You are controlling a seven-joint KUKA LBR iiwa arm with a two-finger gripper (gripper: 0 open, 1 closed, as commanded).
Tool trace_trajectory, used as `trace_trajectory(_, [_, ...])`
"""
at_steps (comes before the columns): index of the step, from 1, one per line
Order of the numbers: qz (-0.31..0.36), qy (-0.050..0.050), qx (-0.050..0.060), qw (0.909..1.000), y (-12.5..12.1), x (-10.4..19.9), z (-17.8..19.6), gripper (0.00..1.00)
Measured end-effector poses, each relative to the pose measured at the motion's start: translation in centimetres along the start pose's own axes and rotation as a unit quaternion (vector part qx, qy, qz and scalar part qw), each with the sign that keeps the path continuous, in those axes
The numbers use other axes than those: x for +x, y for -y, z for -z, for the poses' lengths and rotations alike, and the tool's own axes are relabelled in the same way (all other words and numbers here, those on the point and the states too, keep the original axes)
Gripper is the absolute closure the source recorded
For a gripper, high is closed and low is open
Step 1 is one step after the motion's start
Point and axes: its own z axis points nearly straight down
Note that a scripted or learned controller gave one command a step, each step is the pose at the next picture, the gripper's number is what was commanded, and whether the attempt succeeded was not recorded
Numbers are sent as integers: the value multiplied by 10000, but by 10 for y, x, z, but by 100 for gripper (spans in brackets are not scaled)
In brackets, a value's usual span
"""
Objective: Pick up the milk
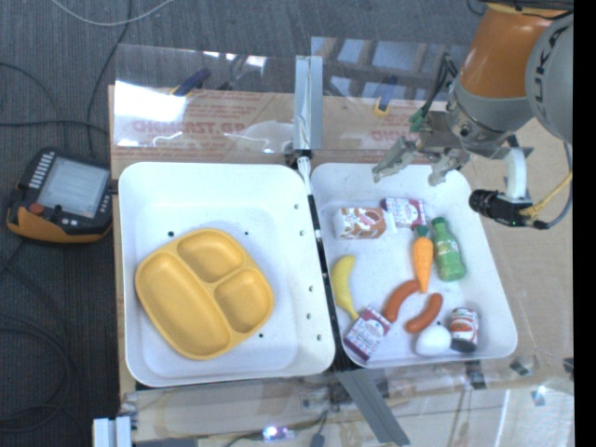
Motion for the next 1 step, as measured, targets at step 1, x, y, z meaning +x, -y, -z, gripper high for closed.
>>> trace_trajectory(1, [227, 12, 2, 9997, -12, 27, -62, 0])
